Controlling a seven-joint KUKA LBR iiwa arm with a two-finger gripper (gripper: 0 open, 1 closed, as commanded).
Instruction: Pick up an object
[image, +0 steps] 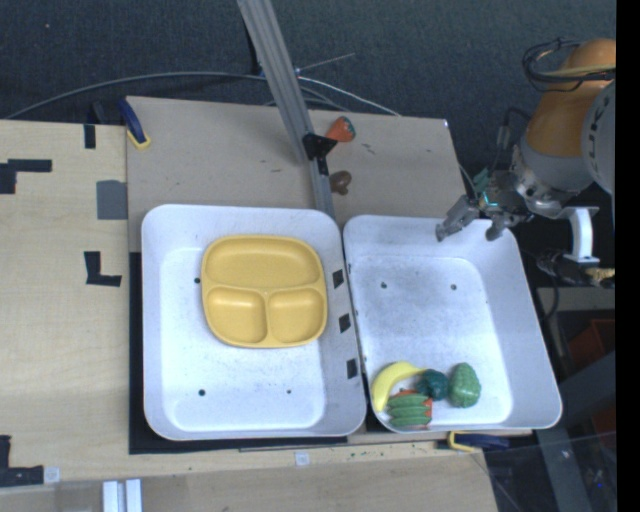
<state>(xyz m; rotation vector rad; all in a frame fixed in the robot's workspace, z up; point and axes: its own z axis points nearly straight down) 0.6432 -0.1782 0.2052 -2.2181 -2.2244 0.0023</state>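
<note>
A small pile of toy food lies in the near corner of the right bin (500, 300): a yellow banana (392, 378), a dark green piece (434, 383), a lighter green piece (464, 385) and a red and green piece (409, 408). My gripper (468, 226) hangs over the far right rim of that bin, well away from the pile. Its two fingers stand apart, open, with nothing between them.
The left bin (170, 330) holds a yellow compartment plate (265, 290) in its far half. A grey pole (285, 85) slants across the bench behind the bins. The arm (565, 120) comes in from the upper right.
</note>
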